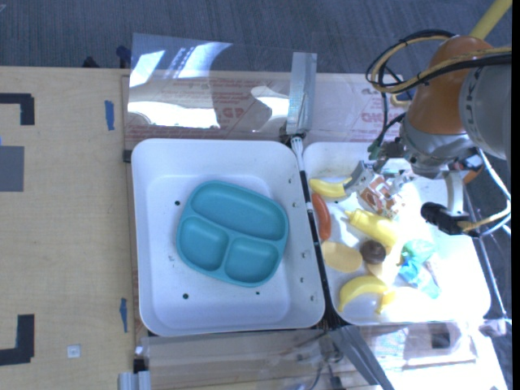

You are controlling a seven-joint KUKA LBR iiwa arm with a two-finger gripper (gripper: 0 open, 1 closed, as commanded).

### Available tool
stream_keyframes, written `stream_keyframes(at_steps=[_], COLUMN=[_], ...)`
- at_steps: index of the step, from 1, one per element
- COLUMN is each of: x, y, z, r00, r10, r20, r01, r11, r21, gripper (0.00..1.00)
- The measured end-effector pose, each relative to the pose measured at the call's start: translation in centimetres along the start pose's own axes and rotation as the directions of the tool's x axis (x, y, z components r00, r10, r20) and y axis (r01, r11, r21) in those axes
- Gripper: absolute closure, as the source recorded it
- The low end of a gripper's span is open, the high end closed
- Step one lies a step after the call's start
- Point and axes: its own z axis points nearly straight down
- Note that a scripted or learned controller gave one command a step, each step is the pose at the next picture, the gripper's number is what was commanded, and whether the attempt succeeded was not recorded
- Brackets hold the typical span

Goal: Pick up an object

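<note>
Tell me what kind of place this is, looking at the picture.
Probably a robotics lab's grasping test bench, not a home. Two shallow white bins sit side by side: the left bin holds a teal divided tray, the right bin holds toy food such as a banana, and a cabled robot arm reaches in.

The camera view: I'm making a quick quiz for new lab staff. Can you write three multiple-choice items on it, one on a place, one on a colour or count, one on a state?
1. Where does the divided tray lie?
A. in the left bin
B. in the right bin
C. on the wooden bench top

2. What colour is the divided tray?
A. red
B. teal
C. yellow

3. How many compartments does the tray have?
A. two
B. three
C. five

Answers:
1 A, the tray sits in the middle of the left bin.
2 B, its whole surface is teal blue.
3 B, one long section lies above two smaller ones.

The gripper is over the right bin's toys.
</note>
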Motion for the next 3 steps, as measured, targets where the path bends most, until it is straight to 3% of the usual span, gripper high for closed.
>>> stream_keyframes(at_steps=[1, 2, 3], x=[-1.4, -7.2, -7.0], y=[1.4, -0.5, -0.2], z=[3.5, 4.9, 3.5], r00=[0.990, 0.990, 0.990], r10=[-0.143, -0.139, -0.141], r20=[0.008, 0.006, 0.008], r01=[0.143, 0.139, 0.141], r11=[0.989, 0.990, 0.990], r21=[-0.020, -0.017, -0.026], gripper=[0.00, 0.00, 1.00])
